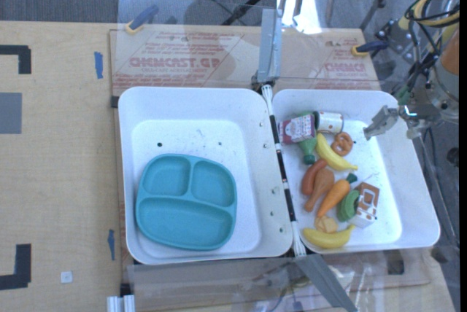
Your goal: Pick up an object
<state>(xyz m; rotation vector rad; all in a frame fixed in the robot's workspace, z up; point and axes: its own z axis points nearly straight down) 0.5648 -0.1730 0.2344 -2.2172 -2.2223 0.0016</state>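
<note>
The right bin (pixel 408 223) holds a heap of toy food. In it are a bottle with a maroon label (pixel 299 127), a pretzel (pixel 341 144), a yellow banana (pixel 332 154), an orange carrot (pixel 335 195), a small white and orange carton (pixel 367 203) and a second banana (pixel 326 237). My gripper (pixel 400 125) hangs over the bin's right rear part, to the right of the pretzel. It is open, and nothing is between its fingers (pixel 379 121).
A teal divided plate (pixel 187 200) lies in the left bin (pixel 146 110). A brown drumstick (pixel 318 186) and green pieces (pixel 349 203) lie among the food. Clear panels stand behind both bins, and cables and stands crowd the back right.
</note>
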